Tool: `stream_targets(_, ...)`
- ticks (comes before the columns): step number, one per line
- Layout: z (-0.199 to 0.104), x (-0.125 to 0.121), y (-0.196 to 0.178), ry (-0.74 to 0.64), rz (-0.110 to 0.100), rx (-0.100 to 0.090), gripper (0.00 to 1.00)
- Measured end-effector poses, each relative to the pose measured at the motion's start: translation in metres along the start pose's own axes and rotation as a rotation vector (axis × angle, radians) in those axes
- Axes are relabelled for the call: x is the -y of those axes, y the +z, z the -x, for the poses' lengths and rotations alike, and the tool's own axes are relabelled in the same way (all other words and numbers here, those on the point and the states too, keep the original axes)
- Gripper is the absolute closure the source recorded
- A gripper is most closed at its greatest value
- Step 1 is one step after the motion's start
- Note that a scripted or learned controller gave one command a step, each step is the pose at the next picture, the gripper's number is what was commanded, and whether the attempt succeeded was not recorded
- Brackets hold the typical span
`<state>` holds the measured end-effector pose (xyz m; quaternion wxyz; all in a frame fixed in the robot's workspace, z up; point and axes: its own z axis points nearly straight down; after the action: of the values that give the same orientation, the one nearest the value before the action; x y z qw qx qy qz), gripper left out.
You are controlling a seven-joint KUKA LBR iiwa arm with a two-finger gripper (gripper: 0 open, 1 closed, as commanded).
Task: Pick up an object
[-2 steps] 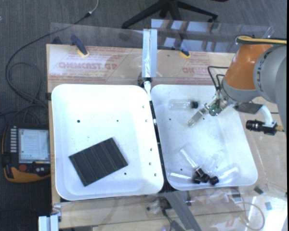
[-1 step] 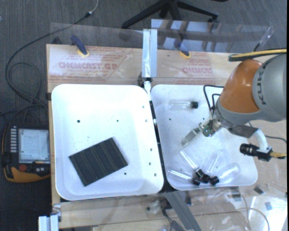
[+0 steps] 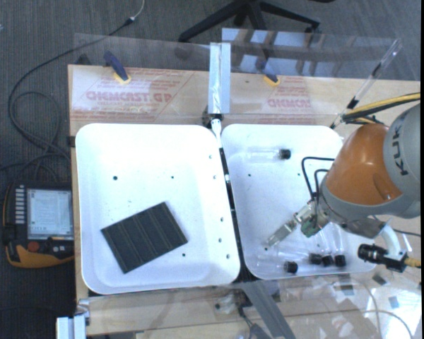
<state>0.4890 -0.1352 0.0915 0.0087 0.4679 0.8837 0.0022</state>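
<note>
A dark grey ribbed slab lies flat in the left bin, near its front. In the right bin, a clear tube with a black cap rests near the back wall. Several more clear black-capped tubes lie along the front. My gripper reaches down into the right bin's front half, slanting to the lower left, with its tip just above those front tubes. The orange band and grey wrist cover the bin's right side. Nothing can be seen held.
A metal divider strip stands behind the seam between the bins. A handheld controller lies on the floor to the left. Cables run across the floor, and chair legs stand behind the bench.
</note>
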Motion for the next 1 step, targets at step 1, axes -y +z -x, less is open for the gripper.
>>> stream_targets(1, 0.0011, -0.0021, -0.0106, 0.001, 0.005, 0.003, 1.0)
